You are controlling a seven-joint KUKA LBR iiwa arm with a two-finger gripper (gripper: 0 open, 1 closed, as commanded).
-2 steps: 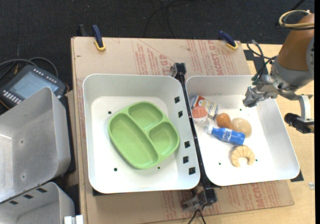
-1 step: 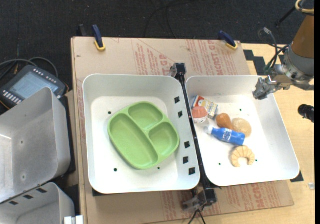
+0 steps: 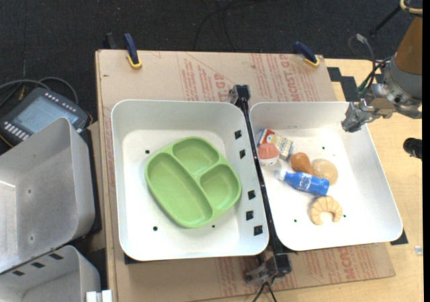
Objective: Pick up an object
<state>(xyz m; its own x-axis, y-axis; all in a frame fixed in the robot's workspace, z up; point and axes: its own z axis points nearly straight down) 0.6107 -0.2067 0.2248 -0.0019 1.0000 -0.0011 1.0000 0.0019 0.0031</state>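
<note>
Claw [image 3: 352, 124]: right of frame, over right bin's [image 3: 376, 179] upper rim; grip state cannot be told.
Bottle [image 3: 306, 182]: mid right bin.

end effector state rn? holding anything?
End effector: open or closed cannot be told; it sits over the right bin's far right rim, nothing seen in it.

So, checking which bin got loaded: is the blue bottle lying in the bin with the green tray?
No, the blue bottle lies in the right bin among the toy food, while the green tray sits in the left bin.
</note>
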